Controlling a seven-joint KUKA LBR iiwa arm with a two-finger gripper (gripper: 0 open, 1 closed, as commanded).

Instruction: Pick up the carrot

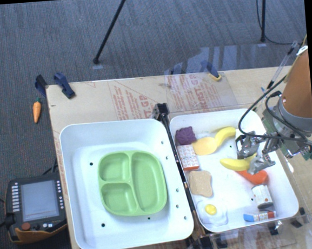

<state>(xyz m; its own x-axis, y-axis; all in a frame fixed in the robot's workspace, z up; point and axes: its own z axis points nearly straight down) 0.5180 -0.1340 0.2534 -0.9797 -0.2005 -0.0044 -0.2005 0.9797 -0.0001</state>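
Gripper (pixel 256 156), seen from above in the right bin (pixel 284 191): you see it low over the bin's right half, its metal fingers (pixel 247 150) spread apart, with the banana (pixel 234 164) just to its left and the carrot (pixel 255 176) directly beneath. The carrot is the orange piece lying on the bin floor, its upper part hidden under the fingers; nothing sits visibly between them, so treat it as not yet held. Whether the fingertips touch the carrot cannot be told from this angle.

Surroundings. A yellow spoon-shaped piece (pixel 214 141) and a purple item (pixel 185 135) lie toward the bin's far left; a slice of bread (pixel 201 183) and a fried egg (pixel 211 210) occupy the near left; a small carton (pixel 262 196) and a tube (pixel 259 216) lie below the carrot. The left bin (pixel 76 142) bears a green divided plate (pixel 133 182). A second small carrot (pixel 36 111) lies off the bench on the carpet, well apart from the arm.

Risks, as a judgement. The banana touches or nearly touches the carrot, so if you close here one finger may land on the banana, and you would lift the wrong item or both. The carrot tapers; a closure near its thin end may squeeze it out sideways. If you descend too far, the fingertips may press the bin floor.
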